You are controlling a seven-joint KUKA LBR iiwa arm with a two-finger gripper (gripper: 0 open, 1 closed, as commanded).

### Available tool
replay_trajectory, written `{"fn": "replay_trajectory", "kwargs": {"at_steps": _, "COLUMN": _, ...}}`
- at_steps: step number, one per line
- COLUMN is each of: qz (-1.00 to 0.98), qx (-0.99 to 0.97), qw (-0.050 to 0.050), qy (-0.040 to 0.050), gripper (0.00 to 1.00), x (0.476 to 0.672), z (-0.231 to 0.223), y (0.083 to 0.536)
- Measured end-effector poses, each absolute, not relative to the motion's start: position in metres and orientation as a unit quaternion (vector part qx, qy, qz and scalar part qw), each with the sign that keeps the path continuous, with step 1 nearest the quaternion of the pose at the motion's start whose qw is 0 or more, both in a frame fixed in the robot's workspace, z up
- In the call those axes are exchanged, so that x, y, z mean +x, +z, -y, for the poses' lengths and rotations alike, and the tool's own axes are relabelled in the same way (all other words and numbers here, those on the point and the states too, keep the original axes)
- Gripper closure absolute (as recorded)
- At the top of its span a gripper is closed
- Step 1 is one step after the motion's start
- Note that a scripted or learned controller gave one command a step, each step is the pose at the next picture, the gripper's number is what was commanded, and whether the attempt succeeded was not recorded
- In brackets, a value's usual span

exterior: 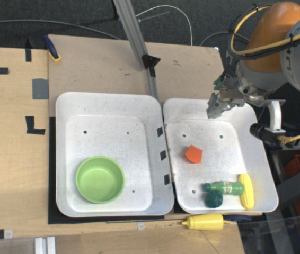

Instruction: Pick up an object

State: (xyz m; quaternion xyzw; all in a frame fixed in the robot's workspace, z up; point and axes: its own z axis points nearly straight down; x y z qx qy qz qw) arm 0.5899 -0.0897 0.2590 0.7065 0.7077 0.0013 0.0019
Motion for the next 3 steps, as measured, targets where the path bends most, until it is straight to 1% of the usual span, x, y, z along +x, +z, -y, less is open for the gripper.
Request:
{"fn": "replay_trajectory", "kwargs": {"at_steps": 1, "qz": -0.709, "qx": 0.705, "qw": -0.001, "qy": -0.0003, "gripper": 1.00, "x": 0.573, "z": 0.043, "y": 0.263}}
{"fn": "replay_trajectory", "kwargs": {"at_steps": 2, "qz": -0.710, "qx": 0.705, "qw": -0.002, "qy": -0.0004, "gripper": 1.00, "x": 0.560, "z": -0.009, "y": 0.265}}
{"fn": "replay_trajectory", "kwargs": {"at_steps": 3, "qz": -0.709, "qx": 0.705, "qw": -0.002, "qy": -0.0017, "gripper": 1.00, "x": 0.541, "z": -0.060, "y": 0.245}}
